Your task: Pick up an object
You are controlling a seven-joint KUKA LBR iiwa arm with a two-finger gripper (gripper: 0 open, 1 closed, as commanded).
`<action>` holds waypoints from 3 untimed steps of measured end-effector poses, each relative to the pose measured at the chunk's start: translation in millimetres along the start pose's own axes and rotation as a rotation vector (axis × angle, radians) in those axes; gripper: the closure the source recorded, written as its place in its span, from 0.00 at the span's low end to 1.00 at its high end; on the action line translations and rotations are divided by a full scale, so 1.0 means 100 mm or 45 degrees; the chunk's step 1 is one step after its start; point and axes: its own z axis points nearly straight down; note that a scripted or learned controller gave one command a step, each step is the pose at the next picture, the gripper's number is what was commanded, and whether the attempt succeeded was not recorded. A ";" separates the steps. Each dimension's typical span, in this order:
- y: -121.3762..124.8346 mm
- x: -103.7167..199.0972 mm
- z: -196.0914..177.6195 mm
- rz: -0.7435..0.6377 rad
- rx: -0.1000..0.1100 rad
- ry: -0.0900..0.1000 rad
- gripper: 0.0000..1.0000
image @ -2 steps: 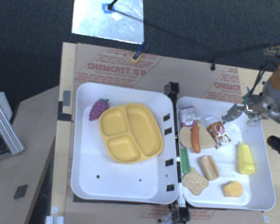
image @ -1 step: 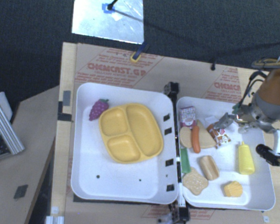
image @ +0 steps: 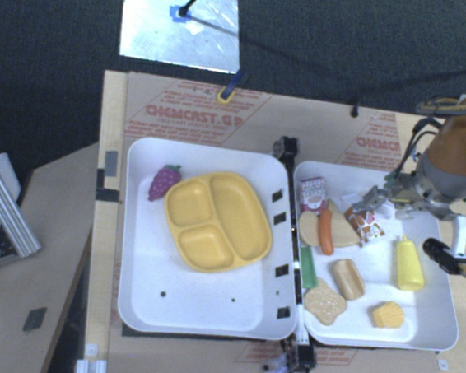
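My two-finger gripper (image: 374, 203) hovers low in the right white bin (image: 442, 328), over a small red-patterned snack packet (image: 366, 225) (whether it grips, can't tell). Best descend straight, centring on the packet, avoiding the hot dog (image: 327, 230).

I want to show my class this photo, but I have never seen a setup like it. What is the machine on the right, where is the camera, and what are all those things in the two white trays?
The photo comes from one fixed camera above a bench, looking down at a slant. The grey and orange machine is a robot arm reaching in from the right; its gripper hangs over the right bin. Whether it holds anything cannot be told. That bin holds toy food: a hot dog, a yellow bottle, a bread roll, a cracker, a cheese block and a small packet. The left bin holds a yellow divided plate and, beside it, purple grapes.
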 end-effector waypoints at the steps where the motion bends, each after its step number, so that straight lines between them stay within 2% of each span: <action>1: 0.03 0.01 -0.12 -0.002 -0.010 0.001 1.00; 2: 0.04 0.09 -0.60 -0.001 0.013 0.002 1.00; 3: 0.06 0.09 -1.15 -0.001 0.011 0.001 1.00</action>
